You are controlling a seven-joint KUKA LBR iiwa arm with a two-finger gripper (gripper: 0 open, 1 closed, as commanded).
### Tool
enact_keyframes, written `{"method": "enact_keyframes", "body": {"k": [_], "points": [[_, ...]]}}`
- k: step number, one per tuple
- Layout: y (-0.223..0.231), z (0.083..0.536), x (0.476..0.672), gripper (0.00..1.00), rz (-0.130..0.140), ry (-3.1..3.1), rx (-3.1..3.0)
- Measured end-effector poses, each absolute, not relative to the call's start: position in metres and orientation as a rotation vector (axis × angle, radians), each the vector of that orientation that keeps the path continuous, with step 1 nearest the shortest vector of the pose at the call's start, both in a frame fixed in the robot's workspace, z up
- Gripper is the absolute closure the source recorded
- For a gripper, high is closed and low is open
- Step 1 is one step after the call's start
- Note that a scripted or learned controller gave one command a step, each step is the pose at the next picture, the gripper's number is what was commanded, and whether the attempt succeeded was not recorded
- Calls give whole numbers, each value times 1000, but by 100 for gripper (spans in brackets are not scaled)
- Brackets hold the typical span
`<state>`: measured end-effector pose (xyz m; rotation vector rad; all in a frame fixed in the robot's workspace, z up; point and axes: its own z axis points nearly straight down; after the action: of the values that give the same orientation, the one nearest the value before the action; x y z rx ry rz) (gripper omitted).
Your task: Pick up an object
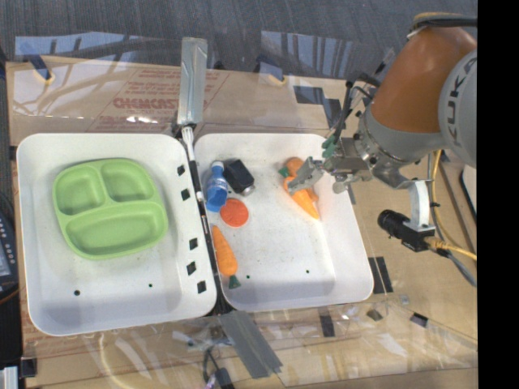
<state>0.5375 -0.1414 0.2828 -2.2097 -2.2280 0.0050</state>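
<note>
An orange carrot-shaped toy (305,198) lay in the upper right part of the right bin (340,274), and the gripper (309,176) was pinching its upper end between its fingers. Left of it in that bin sat a black block (239,175), a blue bottle (216,187), an orange disc (234,213) and a second carrot (224,254); a green divided plate (109,207) filled the left bin (40,298)
</note>
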Motion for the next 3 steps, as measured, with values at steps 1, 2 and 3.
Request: {"method": "enact_keyframes", "body": {"k": [1, 2, 3], "points": [[-166, 240, 583, 0, 4, -2328, -2105], [-202, 149, 604, 0, 7, -2330, -2098], [-209, 95, 622, 0, 1, -2353, -2084]]}}
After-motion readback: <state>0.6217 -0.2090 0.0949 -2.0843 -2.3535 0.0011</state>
